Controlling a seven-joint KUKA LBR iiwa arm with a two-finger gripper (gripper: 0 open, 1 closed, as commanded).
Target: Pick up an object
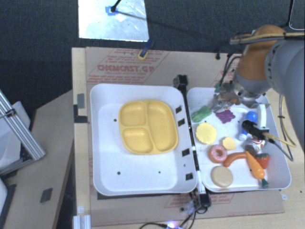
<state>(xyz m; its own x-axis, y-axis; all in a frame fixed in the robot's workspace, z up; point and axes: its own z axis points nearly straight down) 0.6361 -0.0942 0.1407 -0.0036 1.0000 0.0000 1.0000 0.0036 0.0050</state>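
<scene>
My gripper (222,100) hangs low over the far part of the right bin (281,175). Just under it to the left lies a green toy (201,113), and a purple toy (225,115) lies right in front of it. Further toward the front are a yellow disc (206,133), a small yellow piece (229,143), a pink donut (218,153), an orange sausage (233,158), a carrot (255,165) and a tan cookie (222,176). A blue ball (251,116) sits to the right. I see nothing held in the gripper.
The left bin (102,175) holds a yellow divided plate (145,126). The grey arm with its orange band (259,56) comes in from the upper right over the right bin's far corner. A black-clipped divider (187,128) runs between the bins.
</scene>
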